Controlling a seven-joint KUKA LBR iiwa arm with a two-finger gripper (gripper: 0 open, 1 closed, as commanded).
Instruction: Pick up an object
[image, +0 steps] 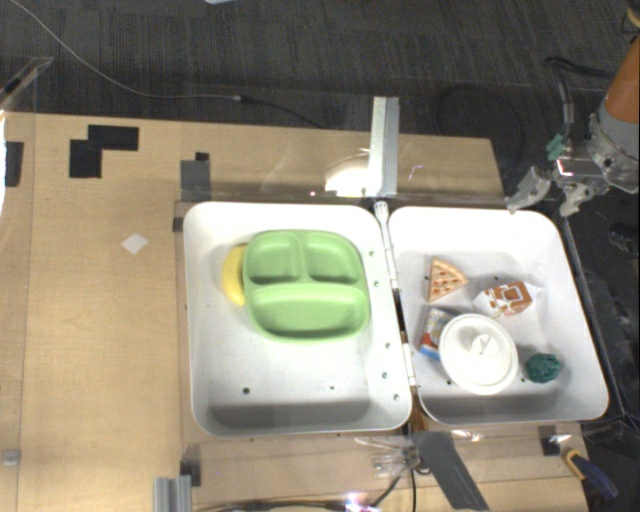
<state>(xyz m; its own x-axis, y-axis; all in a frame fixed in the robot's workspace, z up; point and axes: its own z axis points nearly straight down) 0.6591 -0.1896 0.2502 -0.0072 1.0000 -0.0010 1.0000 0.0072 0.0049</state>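
Gripper (549, 193) well above bowl (479, 351)

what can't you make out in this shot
- Yellow thing: mostly hidden under the green tray; kind unclear.
- Item by the white lid: partly covered by it, too small to identify.
- Arm: cut off by the right edge.
- Gripper: small and blurred.

A single fixed camera is looking down at a slant from above the pale wooden bench (90, 330); it is taking in both shallow white plastic bins (300, 405) whole, from moderate height; the grey arm is entering at right.
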